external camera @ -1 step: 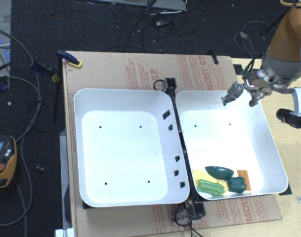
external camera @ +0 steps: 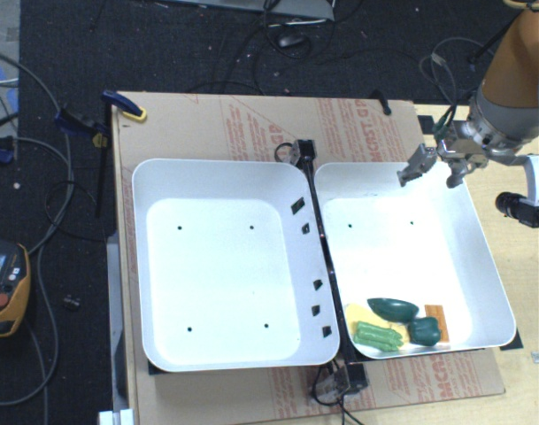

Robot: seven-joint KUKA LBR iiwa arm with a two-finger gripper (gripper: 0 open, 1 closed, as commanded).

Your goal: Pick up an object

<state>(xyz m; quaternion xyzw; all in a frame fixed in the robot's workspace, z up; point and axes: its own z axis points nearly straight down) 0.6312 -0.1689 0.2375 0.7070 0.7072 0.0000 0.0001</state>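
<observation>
My gripper (external camera: 435,170) hovers over the far right edge of the right bin (external camera: 402,246), fingers spread open with nothing between them. A cluster of small objects lies in the near right corner of that bin, far from the gripper: a dark green oval piece (external camera: 392,308), a light green ridged piece (external camera: 377,336), a teal chunk (external camera: 424,330), a yellow flat piece (external camera: 362,313) and an orange block (external camera: 436,313).
The left bin (external camera: 220,264) sits beside the right one, joined by a black divider with clips (external camera: 315,237). Both rest on a cardboard sheet (external camera: 251,122). Cables and a yellow-handled clamp (external camera: 126,106) lie beyond the bench.
</observation>
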